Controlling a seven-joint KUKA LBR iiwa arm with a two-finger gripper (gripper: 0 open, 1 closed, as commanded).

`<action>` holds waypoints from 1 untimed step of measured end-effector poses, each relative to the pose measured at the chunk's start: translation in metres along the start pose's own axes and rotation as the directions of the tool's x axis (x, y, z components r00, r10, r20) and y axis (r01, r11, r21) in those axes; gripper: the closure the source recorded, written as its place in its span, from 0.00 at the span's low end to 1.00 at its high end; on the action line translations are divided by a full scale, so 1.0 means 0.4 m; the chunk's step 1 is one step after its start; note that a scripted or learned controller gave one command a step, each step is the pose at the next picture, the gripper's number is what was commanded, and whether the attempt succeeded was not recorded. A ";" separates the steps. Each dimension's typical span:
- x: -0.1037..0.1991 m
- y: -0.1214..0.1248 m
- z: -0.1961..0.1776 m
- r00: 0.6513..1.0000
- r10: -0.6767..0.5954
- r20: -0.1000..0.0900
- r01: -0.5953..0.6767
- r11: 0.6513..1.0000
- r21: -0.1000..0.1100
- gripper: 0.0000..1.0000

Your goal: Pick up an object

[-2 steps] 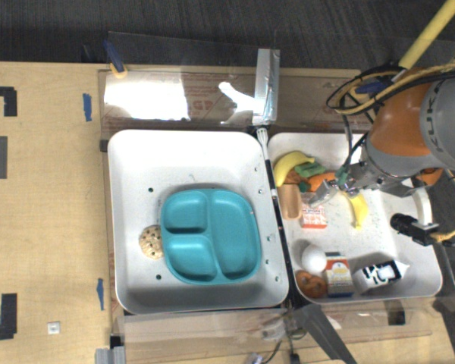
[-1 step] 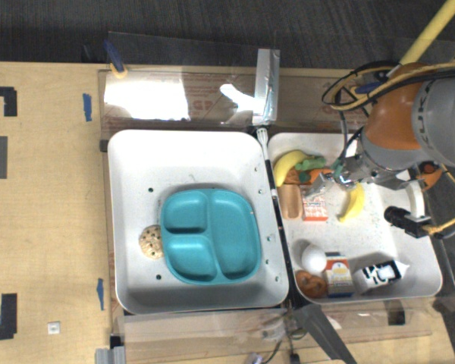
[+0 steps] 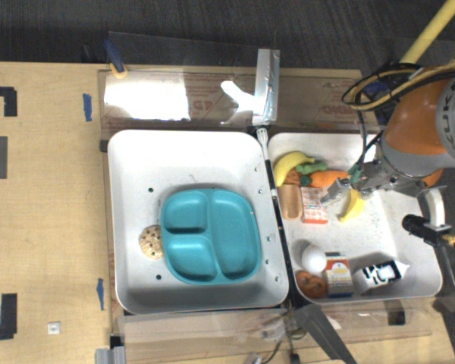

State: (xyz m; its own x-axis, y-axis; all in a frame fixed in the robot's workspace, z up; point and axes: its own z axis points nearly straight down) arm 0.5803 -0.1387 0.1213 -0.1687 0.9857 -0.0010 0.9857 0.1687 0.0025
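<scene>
The right bin (image 3: pixel 409 249) holds several small items. At its back left lie a yellow banana (image 3: pixel 291 162) and an orange carrot (image 3: pixel 326 179) with a green top. A tan roll (image 3: pixel 290 200) and a red-and-white packet (image 3: pixel 314 205) sit just in front of them. My gripper (image 3: pixel 349 187) hangs low over the bin's back middle, between the carrot and a small yellow piece (image 3: pixel 352 206), close to or touching both. Nothing visibly hangs from it.
Along the right bin's front lie a white egg (image 3: pixel 313 258), a reddish-brown item (image 3: pixel 311 283), a small carton (image 3: pixel 338 276) and a black-and-white item (image 3: pixel 380 273). The left bin (image 3: pixel 129 165) holds a teal divided plate (image 3: pixel 210 235) and a cookie (image 3: pixel 151 241). Cables (image 3: pixel 379 86) loop behind the arm.
</scene>
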 end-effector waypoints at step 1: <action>-0.018 0.037 0.064 1.000 -0.007 0.006 0.007 1.000 -0.017 0.00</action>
State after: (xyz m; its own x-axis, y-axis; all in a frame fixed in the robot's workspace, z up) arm 0.5963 -0.1431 0.0957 -0.1760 0.9844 -0.0069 0.9842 0.1761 0.0191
